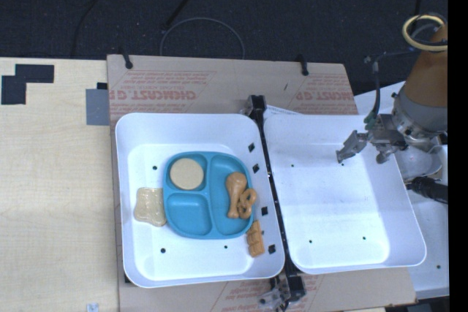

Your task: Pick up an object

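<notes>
A blue divided tray (191, 219) lies in the left bin (139, 131). It carries a round tan biscuit (186, 173), a brown drumstick-shaped piece (235, 191) and a small pretzel (248, 202). A pale slice of toast (150, 206) lies just left of the tray. A small brown piece (255, 239) sits by the tray's lower right corner. My gripper (363, 152) hangs over the upper right part of the right bin (329, 259), far from all these objects. Its fingers stand open with nothing between them.
A black divider (265, 179) with clips runs between the two bins. Both bins rest on a cardboard sheet (219, 88). The arm's grey body and orange band (428, 77) stand at the right edge. Pale bench top stretches to the left.
</notes>
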You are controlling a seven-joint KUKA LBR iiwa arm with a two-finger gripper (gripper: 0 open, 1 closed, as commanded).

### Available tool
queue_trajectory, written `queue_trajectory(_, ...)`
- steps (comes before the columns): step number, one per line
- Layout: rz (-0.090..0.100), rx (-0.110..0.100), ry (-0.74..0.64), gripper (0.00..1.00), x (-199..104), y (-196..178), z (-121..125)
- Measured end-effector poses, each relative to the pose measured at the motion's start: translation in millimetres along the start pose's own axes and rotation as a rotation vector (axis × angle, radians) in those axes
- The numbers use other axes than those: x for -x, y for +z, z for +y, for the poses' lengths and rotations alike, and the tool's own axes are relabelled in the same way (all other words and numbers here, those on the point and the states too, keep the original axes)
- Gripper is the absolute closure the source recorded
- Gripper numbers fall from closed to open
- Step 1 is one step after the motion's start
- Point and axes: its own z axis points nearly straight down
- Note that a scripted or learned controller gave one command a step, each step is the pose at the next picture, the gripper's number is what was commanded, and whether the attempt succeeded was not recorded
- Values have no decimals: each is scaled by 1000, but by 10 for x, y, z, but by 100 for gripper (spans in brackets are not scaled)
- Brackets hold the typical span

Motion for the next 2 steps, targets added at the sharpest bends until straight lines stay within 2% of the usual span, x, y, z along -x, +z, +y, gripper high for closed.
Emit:
queue_trajectory(1,-3,14,-2,0,1,-79,29)
queue_trajectory(2,-1,9,-3,0,-90,507,35)
